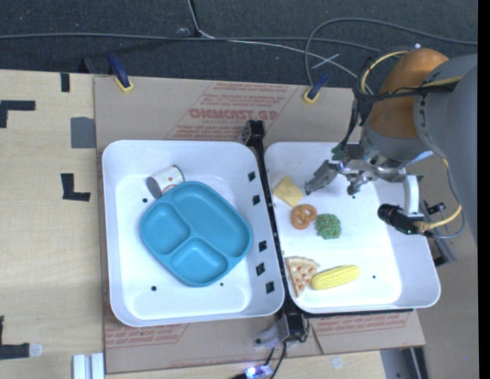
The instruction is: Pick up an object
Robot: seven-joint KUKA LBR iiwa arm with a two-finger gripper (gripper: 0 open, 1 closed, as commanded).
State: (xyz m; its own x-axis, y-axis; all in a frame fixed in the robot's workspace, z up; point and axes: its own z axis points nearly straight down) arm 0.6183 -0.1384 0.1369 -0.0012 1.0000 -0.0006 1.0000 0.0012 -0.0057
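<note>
Tool [339,178] hangs over the right bin [410,287], fingers spread wide, nothing btwn them. Closest pick imo: the yellow cheese wedge [287,190], at the tool's 8 o'clock, just beside it. Prob light, stiff plastic, kinda slick. I'd pinch across its flat sides. Pretzel [303,215] and broccoli [328,226] sit near.

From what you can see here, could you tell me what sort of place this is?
Probably a robotics lab bench for grasping trials: the gripper reaches over two white bins, toy food like a corn cob, and loose cables.
</note>
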